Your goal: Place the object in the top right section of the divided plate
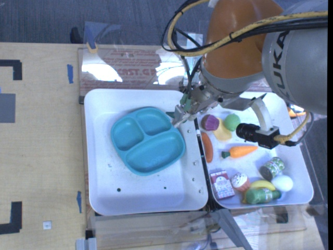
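A blue divided plate (148,139) lies in the left white bin (104,181). It has two small sections on its far side and one large section on its near side, all bare. My gripper (182,113) hangs over the plate's far right rim, beside the top right section (154,121) and close to the wall between the two bins. I see nothing clearly held at its tip. The orange band and grey wrist hide the area behind it.
The right bin (302,191) holds toy food: a purple piece (210,122), a green and yellow piece (229,125), a red sausage (207,147), a carrot (240,151), a can (273,166), an egg (283,183), a banana (260,185) and a pink carton (222,185).
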Robot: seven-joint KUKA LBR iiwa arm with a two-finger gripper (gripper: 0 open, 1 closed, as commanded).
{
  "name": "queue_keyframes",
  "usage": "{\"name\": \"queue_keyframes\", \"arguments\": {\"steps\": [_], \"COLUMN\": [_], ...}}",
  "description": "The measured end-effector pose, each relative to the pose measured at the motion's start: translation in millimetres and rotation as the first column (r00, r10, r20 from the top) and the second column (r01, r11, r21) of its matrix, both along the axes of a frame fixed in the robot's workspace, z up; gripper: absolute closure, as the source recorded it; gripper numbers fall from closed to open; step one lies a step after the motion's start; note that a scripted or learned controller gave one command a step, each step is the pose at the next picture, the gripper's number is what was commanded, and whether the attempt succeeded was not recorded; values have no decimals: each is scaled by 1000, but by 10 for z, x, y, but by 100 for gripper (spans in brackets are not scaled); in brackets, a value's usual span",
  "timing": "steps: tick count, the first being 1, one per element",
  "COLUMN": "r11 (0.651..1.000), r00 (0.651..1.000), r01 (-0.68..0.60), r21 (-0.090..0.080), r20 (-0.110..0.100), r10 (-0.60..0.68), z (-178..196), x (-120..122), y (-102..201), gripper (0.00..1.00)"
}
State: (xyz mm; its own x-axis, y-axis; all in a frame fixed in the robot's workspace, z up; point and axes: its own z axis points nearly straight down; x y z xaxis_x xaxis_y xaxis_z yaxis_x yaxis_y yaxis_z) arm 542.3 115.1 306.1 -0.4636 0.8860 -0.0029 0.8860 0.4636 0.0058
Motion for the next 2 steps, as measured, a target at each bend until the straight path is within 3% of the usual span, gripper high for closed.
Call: {"name": "queue_keyframes", "arguments": {"steps": [1, 2], "r11": [937, 966], "r00": [937, 966], "r01": [350, 260], "r21": [1, -3], "r20": [-2, -13], "r10": [-350, -260], "z": [320, -457], "x": [-339, 20], "y": [-168, -96], "gripper": [100, 100]}}
